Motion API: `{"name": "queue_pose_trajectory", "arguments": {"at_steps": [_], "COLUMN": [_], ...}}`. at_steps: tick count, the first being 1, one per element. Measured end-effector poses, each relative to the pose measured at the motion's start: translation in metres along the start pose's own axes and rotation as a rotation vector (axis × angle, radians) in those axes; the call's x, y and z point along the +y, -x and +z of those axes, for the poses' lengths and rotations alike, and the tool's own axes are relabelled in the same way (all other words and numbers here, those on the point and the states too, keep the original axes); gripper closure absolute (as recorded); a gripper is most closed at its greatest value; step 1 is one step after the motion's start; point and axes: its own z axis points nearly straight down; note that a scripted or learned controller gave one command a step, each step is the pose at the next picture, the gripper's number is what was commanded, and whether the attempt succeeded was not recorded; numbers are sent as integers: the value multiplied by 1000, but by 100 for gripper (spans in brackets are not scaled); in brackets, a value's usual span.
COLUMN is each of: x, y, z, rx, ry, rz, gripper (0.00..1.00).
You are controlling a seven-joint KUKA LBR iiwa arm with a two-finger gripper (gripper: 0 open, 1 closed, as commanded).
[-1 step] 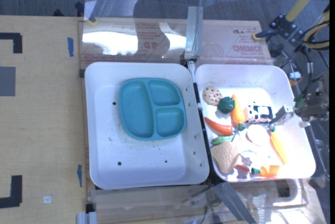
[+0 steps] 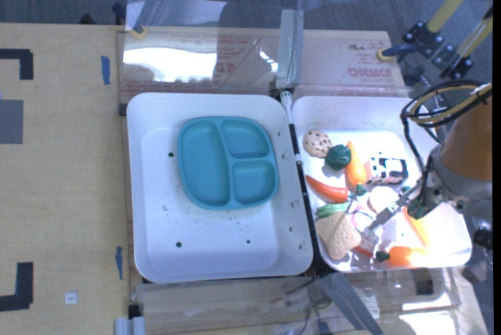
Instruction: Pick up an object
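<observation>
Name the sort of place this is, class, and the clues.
Probably a robot test bench: two white bins, one holding a teal divided plate, one toy food such as a cookie, with the gripper reaching in.

grey arm reaching in from right, claw (image 2: 374, 225) lowered

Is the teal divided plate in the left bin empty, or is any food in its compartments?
Empty. The teal divided plate lies flat in the left bin, and all three compartments show bare teal; the toy food sits in the right bin.
</observation>
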Motion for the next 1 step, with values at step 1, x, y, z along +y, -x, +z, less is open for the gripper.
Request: {"name": "queue_pose_trajectory", "arguments": {"at_steps": [1], "x": [66], "y": [50], "z": [25], "rx": [-19], "ry": [22], "rz": [213], "gripper": [0]}}
